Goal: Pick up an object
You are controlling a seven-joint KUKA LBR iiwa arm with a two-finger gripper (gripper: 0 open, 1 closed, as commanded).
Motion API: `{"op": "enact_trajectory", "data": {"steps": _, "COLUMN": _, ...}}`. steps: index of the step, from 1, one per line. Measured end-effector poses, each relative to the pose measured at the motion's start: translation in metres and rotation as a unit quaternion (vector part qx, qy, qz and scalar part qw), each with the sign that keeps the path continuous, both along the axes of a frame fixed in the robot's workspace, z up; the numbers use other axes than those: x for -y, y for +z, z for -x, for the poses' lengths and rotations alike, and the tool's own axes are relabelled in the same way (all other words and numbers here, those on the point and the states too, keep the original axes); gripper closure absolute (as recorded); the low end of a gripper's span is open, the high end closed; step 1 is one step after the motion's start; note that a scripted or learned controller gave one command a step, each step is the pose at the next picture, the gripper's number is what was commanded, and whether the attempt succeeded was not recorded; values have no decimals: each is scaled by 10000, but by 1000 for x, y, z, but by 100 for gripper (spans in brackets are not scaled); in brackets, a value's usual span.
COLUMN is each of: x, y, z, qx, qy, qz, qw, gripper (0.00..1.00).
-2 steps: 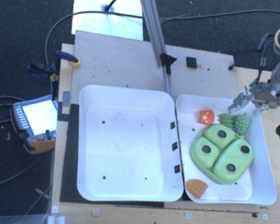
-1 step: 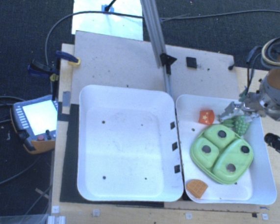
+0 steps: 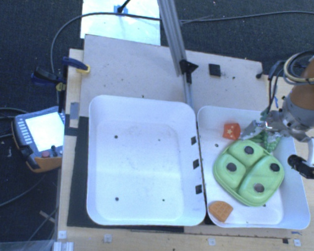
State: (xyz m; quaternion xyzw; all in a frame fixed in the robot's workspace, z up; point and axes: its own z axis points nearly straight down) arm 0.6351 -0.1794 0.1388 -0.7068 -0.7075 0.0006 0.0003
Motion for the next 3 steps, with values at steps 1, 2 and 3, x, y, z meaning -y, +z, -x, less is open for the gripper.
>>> {"op": "enact_trajectory", "data": {"steps": 1, "x": 0, "y": 14, "z": -2, "qx": 33, "qy": 6, "qz": 8, "qw": 10000, "gripper": 100}}
{"op": "enact_trajectory", "data": {"steps": 2, "x": -1, "y": 60, "z": -9, "qx": 38, "qy": 23, "qz": 4, "qw": 10000, "gripper": 100}}
{"op": "enact_trajectory", "data": {"steps": 3, "x": -1, "y": 107, "z": -4, "qx": 36, "qy": 25, "qz": 4, "qw": 10000, "gripper": 100}}
